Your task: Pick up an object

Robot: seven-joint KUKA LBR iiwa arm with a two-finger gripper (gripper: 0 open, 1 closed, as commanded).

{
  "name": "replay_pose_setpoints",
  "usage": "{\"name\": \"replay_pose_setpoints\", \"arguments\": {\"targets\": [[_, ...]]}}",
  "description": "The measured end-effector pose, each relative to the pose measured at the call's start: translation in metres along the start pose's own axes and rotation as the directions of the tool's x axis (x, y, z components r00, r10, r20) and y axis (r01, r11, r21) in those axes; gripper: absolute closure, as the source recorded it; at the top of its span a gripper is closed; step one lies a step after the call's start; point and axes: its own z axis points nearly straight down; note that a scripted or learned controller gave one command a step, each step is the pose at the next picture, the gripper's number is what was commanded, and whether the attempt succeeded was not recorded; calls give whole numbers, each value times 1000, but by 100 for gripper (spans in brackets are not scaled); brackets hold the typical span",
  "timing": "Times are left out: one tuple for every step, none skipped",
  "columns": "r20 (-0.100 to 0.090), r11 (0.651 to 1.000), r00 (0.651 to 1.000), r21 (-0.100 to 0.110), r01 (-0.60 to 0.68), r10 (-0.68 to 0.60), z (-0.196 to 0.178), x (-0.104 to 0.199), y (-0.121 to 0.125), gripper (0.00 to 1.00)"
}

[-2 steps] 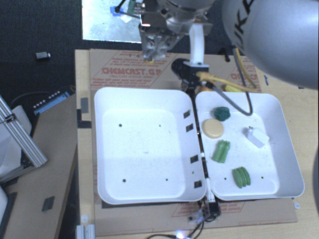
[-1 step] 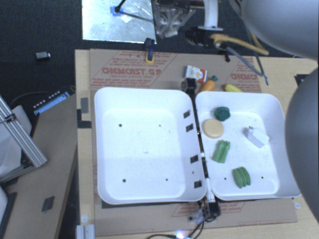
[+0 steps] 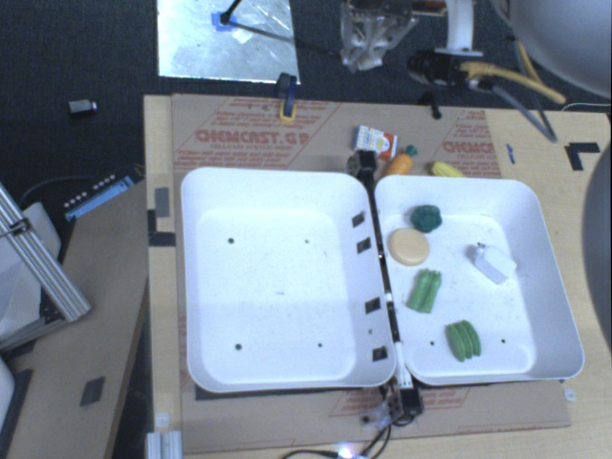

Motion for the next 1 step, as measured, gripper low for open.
{"name": "replay_pose_setpoints", "arguments": {"targets": [[0,1000,1000,17,13,-13,159,75,-16,100]]}}
